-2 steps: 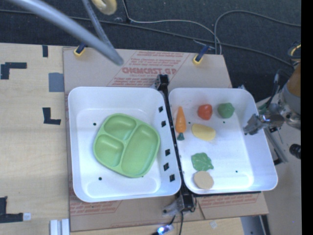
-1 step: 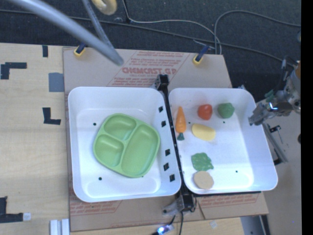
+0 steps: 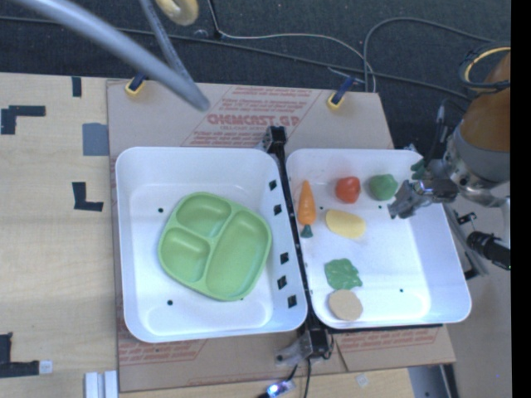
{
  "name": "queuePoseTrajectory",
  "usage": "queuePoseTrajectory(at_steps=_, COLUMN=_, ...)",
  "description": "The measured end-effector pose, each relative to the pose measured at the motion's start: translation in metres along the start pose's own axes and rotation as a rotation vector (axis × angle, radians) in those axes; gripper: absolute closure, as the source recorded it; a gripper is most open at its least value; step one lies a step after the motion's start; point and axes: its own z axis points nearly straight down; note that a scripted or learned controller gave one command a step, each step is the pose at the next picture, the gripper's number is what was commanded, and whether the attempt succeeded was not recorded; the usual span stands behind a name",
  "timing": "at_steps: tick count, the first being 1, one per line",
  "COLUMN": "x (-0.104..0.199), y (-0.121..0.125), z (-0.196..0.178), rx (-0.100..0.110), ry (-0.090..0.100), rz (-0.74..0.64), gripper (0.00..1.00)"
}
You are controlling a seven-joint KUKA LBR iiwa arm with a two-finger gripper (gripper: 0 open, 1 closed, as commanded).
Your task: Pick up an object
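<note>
Pale wooden bench (image 3: 50,247), brown cardboard sheet (image 3: 249,114), dark carpet (image 3: 332,7)

Single fixed overhead camera, slanted down, both white bins (image 3: 133,247) framed

Green divided plate (image 3: 217,244) sits in left white bin (image 3: 137,181), tilted a bit. Both bins rest on a cardboard sheet (image 3: 249,114) over a wooden bench (image 3: 50,247). Black cables (image 3: 373,36) run across dark carpet behind. Yellow clamps (image 3: 338,98) at cardboard's far edge.
</note>
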Motion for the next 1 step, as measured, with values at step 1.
queuePoseTrajectory(at_steps=1, x=0.0466, y=-0.0018, z=-0.0031, rx=-0.001, ry=0.001, rz=-0.001, gripper=1.0)
